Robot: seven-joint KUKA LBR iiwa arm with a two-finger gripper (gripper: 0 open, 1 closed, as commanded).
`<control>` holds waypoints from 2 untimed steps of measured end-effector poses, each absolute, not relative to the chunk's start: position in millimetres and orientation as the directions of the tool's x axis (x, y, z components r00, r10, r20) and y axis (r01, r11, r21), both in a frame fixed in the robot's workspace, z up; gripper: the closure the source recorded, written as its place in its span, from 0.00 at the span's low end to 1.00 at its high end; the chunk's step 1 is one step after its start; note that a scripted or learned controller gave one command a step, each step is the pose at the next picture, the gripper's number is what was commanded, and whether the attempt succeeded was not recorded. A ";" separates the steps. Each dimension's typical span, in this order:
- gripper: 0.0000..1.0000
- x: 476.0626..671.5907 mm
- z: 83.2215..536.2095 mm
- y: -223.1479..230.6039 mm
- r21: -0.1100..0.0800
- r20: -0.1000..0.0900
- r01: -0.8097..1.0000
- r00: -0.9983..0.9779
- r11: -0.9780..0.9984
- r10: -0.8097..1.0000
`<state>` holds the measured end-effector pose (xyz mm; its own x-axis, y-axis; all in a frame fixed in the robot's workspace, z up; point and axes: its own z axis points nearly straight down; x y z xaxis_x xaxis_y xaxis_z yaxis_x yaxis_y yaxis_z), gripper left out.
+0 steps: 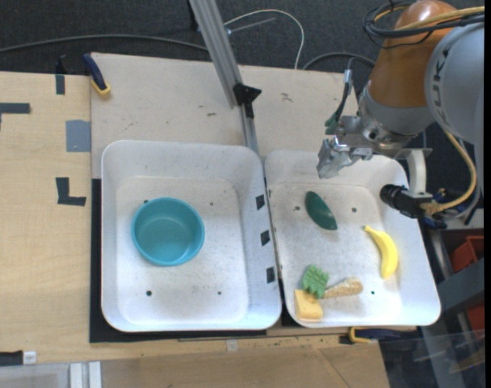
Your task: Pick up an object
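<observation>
Pincer (pixel 333 162) above the far edge of the right bin (pixel 415 297); whether it is spread or pressed together cannot be told.

Nothing shows between its tips. Nearest item: dark green oval piece (pixel 320 209), just below the pincer toward the near side, lying on the bin floor, apart from it. Further out in the same bin: banana (pixel 383 250) toward the right wall; green leafy toy (pixel 314 280), tan stick-shaped piece (pixel 343 288) and yellow block (pixel 308 306) grouped at the near edge, the block touching the leafy toy. Left bin (pixel 116 217): teal bowl (pixel 168 230), upright, well apart from the pincer. No legible writing or labels on any item.
</observation>
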<state>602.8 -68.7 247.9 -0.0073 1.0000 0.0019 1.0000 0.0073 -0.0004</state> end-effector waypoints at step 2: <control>1.00 620.2 223.8 31.8 -0.002 0.000 1.000 -0.007 0.007 1.000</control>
<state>620.2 31.8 223.8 -0.0068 1.0000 0.0004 1.0000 0.0068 -0.0021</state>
